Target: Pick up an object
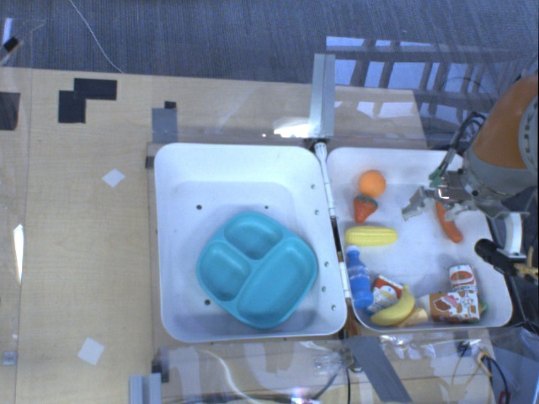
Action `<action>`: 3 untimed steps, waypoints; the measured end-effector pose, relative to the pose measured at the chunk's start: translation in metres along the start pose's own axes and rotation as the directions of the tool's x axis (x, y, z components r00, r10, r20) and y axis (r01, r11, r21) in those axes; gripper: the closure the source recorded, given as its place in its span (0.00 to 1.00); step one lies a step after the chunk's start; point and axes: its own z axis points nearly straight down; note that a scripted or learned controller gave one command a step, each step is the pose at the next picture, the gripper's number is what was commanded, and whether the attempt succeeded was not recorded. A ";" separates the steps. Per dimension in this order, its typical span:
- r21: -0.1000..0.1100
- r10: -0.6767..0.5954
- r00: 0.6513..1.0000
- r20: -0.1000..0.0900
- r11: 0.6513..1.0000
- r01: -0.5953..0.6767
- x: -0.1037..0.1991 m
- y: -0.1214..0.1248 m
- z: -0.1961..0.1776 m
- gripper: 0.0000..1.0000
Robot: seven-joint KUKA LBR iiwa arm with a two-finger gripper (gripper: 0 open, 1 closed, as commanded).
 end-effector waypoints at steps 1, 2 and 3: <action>-0.004 -0.023 1.000 -0.008 1.000 0.023 -0.009 0.025 0.041 0.00; -0.004 0.138 0.990 -0.015 0.990 -0.138 -0.008 0.016 0.040 0.00; -0.005 0.090 0.996 -0.013 0.996 -0.090 -0.010 -0.016 0.039 0.00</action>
